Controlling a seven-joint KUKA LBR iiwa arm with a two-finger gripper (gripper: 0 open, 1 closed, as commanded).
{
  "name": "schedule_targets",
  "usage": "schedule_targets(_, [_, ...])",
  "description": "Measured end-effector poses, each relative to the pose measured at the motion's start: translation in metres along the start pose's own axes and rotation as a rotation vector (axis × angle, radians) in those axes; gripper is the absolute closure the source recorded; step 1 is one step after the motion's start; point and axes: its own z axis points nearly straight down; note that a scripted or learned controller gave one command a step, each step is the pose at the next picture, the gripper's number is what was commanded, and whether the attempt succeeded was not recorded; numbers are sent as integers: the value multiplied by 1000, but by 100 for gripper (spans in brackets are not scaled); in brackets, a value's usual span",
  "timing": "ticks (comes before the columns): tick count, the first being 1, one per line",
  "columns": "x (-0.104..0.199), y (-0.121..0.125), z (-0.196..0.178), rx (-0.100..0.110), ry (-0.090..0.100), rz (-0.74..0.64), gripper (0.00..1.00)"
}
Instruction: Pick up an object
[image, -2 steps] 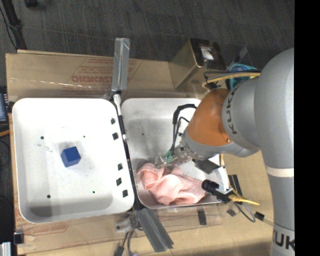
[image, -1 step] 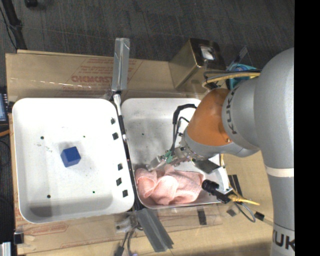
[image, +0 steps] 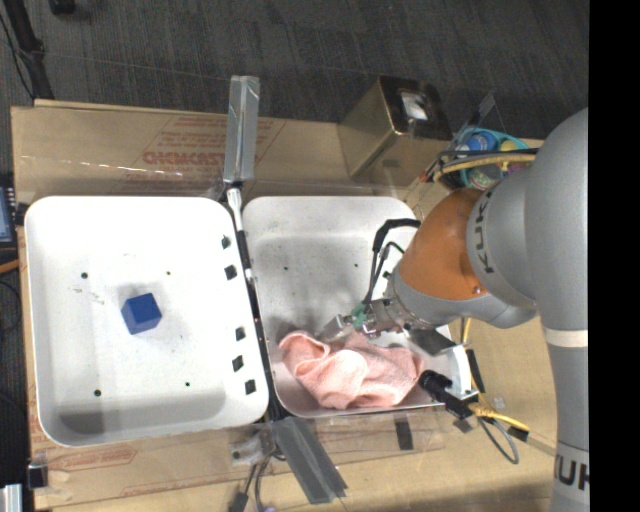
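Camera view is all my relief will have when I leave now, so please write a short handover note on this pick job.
Gripper: low in the right bin, at the upper edge of the pink cloth; grip unclear.
Pink cloth: crumpled against the right bin's near wall.
Blue cube: alone in the left bin.
Done: nothing visibly lifted.
Left: grasp and lift an object.
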Motion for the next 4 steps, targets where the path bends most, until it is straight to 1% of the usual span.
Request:
schedule_targets(1, [0, 1, -10, 0, 1, -4, 100])
schedule_targets(2, [0, 1, -10, 0, 0, -4, 0])
schedule_targets(3, [-1, 1, -20, 0, 1, -8, 100])
schedule_targets(4, [6, 46, -77, 1, 0, 168, 100])
